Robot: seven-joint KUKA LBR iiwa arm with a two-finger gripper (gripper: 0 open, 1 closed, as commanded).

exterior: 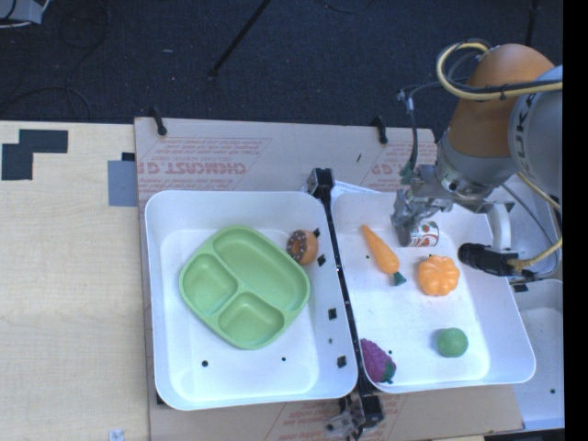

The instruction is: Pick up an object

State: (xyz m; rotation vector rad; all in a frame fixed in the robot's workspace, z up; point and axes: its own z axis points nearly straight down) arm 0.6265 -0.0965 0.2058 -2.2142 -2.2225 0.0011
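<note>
Gripper (411, 223): grip state cannot tell. Can (424, 236) just beside, carrot (380, 251) near. Risk: glancing descent tips can, missed pick.

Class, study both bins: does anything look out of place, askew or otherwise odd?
Mildly, yes. The green divided plate lies turned at an angle in the left bin, and the purple grapes are pushed against the right bin's near-left corner. Nothing looks spilled or broken.
</note>
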